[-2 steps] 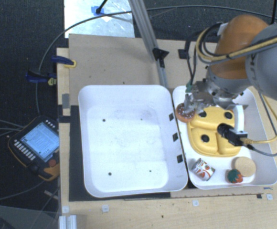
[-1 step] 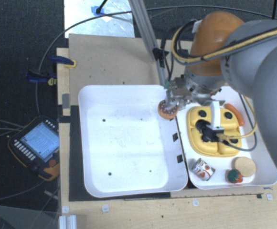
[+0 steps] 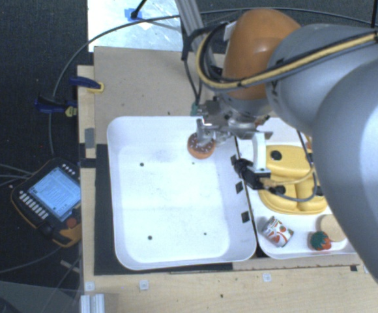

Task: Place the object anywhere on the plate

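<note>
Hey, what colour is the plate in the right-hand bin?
Yellow; the round plate shows best in the camera view, partly hidden by the arm.

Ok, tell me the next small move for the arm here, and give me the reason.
Probably carry across toward the yellow plate in the right bin. The gripper sits over the left bin with a small round brown object at its fingertips, seemingly held, while the plate lies off to the right, so a sideways shift comes before any release.

Single fixed overhead camera, slanted down on both bins (image 3: 176,253); arm (image 3: 345,96) entering right.
</note>
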{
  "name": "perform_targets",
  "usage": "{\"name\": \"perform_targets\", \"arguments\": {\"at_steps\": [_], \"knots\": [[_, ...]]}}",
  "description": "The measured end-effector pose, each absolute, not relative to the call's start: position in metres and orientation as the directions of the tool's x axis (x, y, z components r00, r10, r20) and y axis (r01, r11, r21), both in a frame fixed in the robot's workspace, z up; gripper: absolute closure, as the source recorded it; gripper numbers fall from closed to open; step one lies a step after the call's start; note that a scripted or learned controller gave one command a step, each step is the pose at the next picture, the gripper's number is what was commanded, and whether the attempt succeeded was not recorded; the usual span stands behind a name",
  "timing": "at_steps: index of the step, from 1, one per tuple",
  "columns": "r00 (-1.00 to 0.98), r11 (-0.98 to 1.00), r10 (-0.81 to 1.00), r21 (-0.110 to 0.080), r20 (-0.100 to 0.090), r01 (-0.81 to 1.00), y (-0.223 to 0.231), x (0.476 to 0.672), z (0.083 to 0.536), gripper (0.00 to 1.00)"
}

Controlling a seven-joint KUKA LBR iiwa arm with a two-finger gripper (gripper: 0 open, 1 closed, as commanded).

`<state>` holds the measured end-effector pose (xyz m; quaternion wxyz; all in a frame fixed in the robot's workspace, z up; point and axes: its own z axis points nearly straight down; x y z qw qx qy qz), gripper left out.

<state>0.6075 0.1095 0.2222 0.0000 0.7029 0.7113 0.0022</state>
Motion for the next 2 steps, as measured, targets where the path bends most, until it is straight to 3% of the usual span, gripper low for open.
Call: {"name": "perform_targets", "arguments": {"at_steps": [1,2], "knots": [[-0.008,0.008,1.000,0.004,0.002,1.000,0.1274,0.6176,0.2346,1.00],[-0.007,0.007,1.000,0.002,0.001,1.000,0.1261,0.6171,0.2339,0.00]]}}
